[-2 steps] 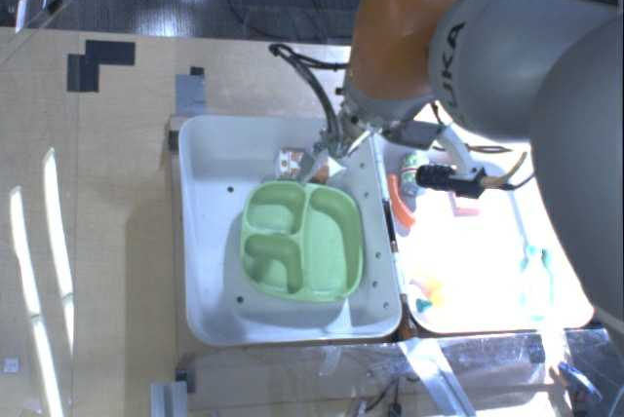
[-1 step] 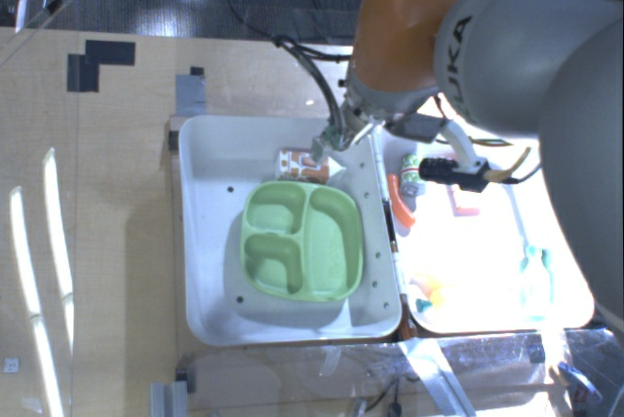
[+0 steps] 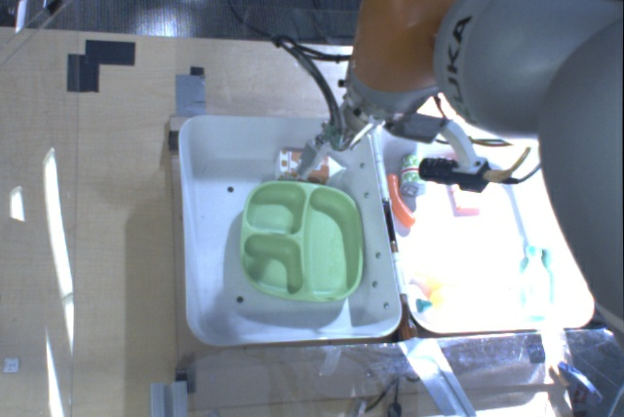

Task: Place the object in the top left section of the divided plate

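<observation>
**Fingers over the plate's far rim**

The fingers (image 3: 314,162) hang over the left bin (image 3: 210,210), just beyond the green divided plate (image 3: 302,242). A small brownish object (image 3: 289,159) lies touching them; whether gripped, or which way it points, cannot be told.

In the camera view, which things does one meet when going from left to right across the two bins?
Green divided plate in the left bin → orange object at the right bin's left edge → pink item → pale teal item.
</observation>
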Motion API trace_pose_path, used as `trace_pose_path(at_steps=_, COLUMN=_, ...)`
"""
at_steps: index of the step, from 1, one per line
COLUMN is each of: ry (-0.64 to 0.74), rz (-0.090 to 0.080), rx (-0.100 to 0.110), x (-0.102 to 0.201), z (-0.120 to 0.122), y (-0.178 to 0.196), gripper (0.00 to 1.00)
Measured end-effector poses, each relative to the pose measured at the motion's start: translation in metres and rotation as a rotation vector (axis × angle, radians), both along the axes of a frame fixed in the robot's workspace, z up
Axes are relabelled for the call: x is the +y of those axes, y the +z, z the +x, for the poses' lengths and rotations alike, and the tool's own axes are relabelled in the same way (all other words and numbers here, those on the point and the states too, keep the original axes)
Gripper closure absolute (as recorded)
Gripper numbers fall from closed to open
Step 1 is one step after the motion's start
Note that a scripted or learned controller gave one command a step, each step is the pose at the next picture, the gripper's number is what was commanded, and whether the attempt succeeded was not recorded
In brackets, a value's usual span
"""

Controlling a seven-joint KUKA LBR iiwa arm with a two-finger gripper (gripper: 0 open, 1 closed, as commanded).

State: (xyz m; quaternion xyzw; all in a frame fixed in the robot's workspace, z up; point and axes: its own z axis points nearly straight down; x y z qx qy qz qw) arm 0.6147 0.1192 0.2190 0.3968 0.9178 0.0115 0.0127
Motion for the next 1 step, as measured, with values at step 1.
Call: trace_pose_path(at_steps=1, ry=-0.001, rz=0.003, rx=-0.010, x=-0.0003, z=0.0022, y=0.0128, gripper=1.00)
